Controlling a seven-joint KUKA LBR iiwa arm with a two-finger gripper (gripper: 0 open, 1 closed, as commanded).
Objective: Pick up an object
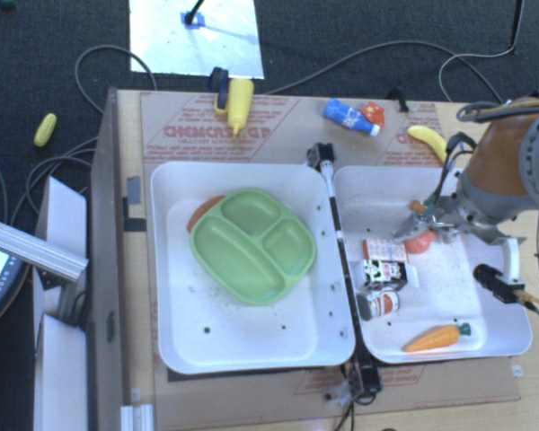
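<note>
My gripper (419, 224) is low in the right bin (512, 330), near its upper middle, at the end of the grey and orange arm (512, 164) that comes in from the right. It sits directly over a small red-pink object (420, 243) that pokes out beneath it. Below and to the left lie a red and white carton (384, 250), a black and white cow-patterned pack (384, 274) and a small can (379, 305). An orange carrot (437, 337) rests near the front of that bin.
The left bin (175, 330) holds a green divided plate (253, 244) with something orange (200, 212) under its edge. Behind the bins lie a yellow bottle (238, 101), a blue bottle (351, 117) and a banana (427, 139). A black divider (339, 241) runs between the bins.
</note>
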